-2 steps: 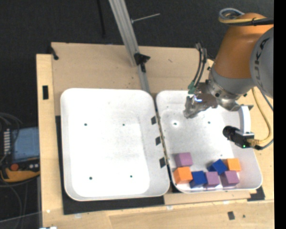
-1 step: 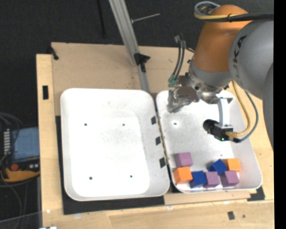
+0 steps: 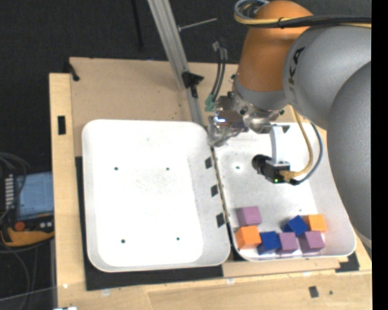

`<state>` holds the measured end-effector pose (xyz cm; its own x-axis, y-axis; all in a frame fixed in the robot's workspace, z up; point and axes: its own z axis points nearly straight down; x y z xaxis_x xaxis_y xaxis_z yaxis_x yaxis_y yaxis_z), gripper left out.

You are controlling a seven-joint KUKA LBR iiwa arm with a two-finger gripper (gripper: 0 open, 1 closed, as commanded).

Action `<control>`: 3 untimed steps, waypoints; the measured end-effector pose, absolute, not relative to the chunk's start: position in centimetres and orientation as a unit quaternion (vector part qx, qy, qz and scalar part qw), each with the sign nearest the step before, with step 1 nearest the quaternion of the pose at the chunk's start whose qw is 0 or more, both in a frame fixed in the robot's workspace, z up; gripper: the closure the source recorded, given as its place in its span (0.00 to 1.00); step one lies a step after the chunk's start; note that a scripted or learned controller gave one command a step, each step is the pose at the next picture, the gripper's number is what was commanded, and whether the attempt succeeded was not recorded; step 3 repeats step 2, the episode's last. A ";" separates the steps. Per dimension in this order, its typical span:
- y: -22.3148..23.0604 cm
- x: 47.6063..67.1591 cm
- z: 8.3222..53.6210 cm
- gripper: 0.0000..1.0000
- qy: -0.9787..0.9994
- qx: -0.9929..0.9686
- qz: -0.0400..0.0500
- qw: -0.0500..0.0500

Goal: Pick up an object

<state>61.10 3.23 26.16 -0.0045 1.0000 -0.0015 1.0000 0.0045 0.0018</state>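
At far end of right bin (image 3: 246,166), near the divider w/ left bin (image 3: 149,192), gripper (image 3: 220,126) sits low, well apart from the blocks — orange block (image 3: 248,236), blue block (image 3: 269,241), purple block (image 3: 249,216) and others cluster at near edge. Risk: closing here grabs nothing; a descent by the divider could strike the rim. Wrist bulk hides the claw — can't tell its state. Packed blocks may jam a pick.
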 end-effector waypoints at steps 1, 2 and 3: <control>7.4 61.7 24.5 1.00 0.709 0.705 -0.001 0.000; 7.2 61.7 24.6 0.00 0.708 0.706 -0.001 0.000; 7.2 61.7 24.6 0.00 0.708 0.706 -0.001 0.000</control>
